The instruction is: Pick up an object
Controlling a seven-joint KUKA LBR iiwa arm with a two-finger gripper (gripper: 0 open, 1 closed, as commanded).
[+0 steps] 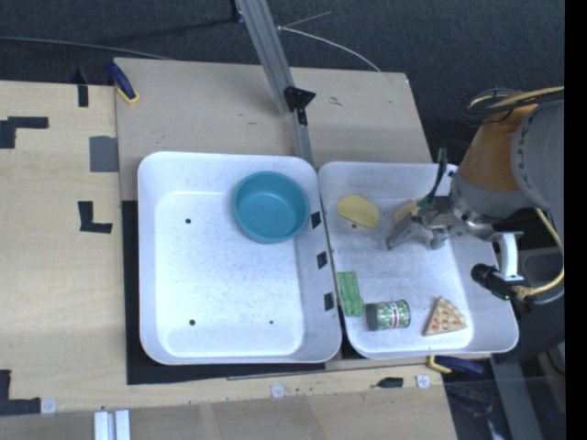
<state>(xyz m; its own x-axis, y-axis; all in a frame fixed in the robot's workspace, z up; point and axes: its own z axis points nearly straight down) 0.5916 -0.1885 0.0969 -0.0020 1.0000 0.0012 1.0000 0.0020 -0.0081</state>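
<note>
**Inspector:** Where did the arm (514, 154) stand?

**Assistant:** It reached in from the right, its orange band above the right bin's (477, 342) far right edge. The wrist bent down and leftward, so the claw (404, 232) sat low inside that bin, in its upper middle.

**Inspector:** State of the claw?

**Assistant:** I could not tell how far it was parted. Grey fingers pointed left and down toward the bin floor. A small yellowish item (406, 212) lay just beside the claw's upper side; whether it was gripped could not be told.

**Inspector:** Objects available for picking?

**Assistant:** In the right bin, a yellow rounded piece (358, 211) lay left of the claw, near but apart. A green flat strip (349, 292) lay along the left wall, a small can with a green and red label (389, 315) on its side beside it, and a pizza-slice toy (445, 317) toward the near right corner.

**Inspector:** The left bin (174, 337)?

**Assistant:** It held a blue bowl (270, 206), upright, in its upper right corner. Both bins sat on the wooden counter (55, 264).
</note>
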